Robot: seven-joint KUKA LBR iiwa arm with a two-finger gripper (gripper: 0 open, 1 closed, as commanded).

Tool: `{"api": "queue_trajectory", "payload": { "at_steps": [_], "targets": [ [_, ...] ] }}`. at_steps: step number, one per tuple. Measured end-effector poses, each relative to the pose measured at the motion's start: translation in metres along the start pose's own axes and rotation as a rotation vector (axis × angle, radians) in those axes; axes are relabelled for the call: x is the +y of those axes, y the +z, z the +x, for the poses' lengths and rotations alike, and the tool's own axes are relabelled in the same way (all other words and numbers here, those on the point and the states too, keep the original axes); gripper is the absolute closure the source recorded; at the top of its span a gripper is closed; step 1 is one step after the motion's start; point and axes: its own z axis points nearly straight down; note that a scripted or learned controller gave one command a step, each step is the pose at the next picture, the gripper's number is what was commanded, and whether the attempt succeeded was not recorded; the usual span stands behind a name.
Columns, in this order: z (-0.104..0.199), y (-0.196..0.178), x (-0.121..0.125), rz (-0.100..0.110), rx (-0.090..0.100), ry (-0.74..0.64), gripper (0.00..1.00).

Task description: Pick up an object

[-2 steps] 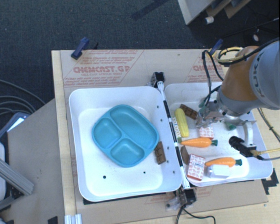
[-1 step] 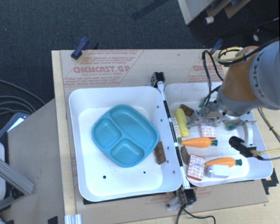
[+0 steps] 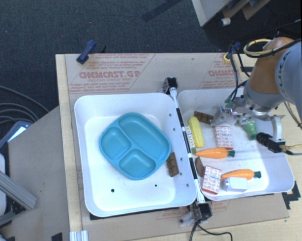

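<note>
From where I stand above the bench, the arm (image 3: 273,71) leans in from the right, its orange band bright over the far corner of the right bin (image 3: 279,187). The gripper (image 3: 238,114) sits low inside that bin, near its back edge, with metal parts bunched around a small green object (image 3: 250,129) just beside it. Whether that green piece is between the fingers or merely next to them, I cannot tell, and whether the fingers are spread or pinched is hidden under the wrist hardware too.

Everything pickable lies in that right bin: a yellow corn cob (image 3: 195,132) along the left wall, a dark chocolate piece (image 3: 204,117) just behind it, a pinkish wafer packet (image 3: 224,137) close under the gripper, a carrot (image 3: 214,153) across the middle, a second wafer packet (image 3: 211,179) toward the front, and another carrot (image 3: 241,174) resting against a white block (image 3: 235,185).

Over in the left bin (image 3: 88,159), a blue divided tray (image 3: 135,146) lies at an angle, with a brown bar (image 3: 172,164) just off its right edge, near the dividing wall.

As for progress, I'd judge the pick not yet made: the arm is down among the objects and nothing is visibly lifted. The grasp and the raise both look to be left
</note>
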Motion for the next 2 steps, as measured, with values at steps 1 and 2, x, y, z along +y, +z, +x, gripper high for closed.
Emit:
{"api": "queue_trajectory", "payload": {
  "at_steps": [1, 2],
  "targets": [
    [0.048, -0.001, -0.053, -0.003, -0.008, 0.004, 0.00],
    [0.038, 0.001, -0.087, 0.003, 0.001, 0.001, 0.00]
  ]
}}
